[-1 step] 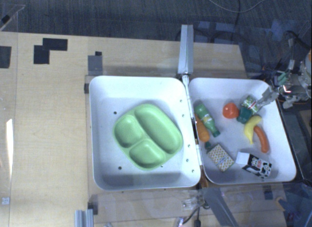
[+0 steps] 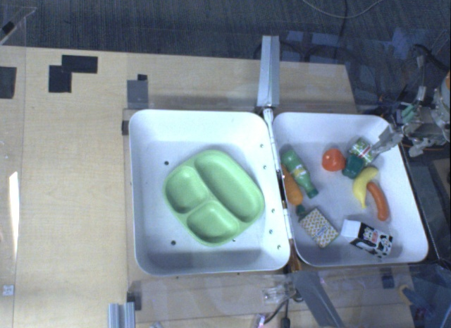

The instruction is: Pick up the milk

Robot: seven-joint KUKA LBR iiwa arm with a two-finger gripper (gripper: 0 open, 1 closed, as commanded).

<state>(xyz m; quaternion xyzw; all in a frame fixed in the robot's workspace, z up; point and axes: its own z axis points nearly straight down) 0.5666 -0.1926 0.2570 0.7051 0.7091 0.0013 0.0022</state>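
Milk (image 2: 371,238): you find the small carton, white with black patches, lying on its side in the right bin (image 2: 412,199), near that bin's front right corner.
Gripper (image 2: 384,141): it sits at the back right of the right bin, over a small green-and-white can (image 2: 357,156). From this slant you cannot tell whether it is spread, closed, or gripping anything.
Gap to target: gripper and milk are well apart, with the banana (image 2: 362,183) and the orange sausage (image 2: 379,201) between them.
Neighbours of the milk: a patterned box (image 2: 318,227) lies to its left, apart from it; the sausage end lies just behind it.
Likely reason for the lie: the carton looks dropped loose, not stood up, so you should judge the grasp across its narrow sides.
Edges: the front wall and right wall stand close to the carton, so room for fingers looks tight on those sides.
Open room: bare bin floor shows behind and left of the carton; approach from there looks safest.
Other items: a tomato (image 2: 333,159), a green bottle (image 2: 299,172) and a carrot (image 2: 292,188) lie near the dividing wall, well clear.
Left bin (image 2: 144,178): it holds a green divided plate (image 2: 213,196), not involved.
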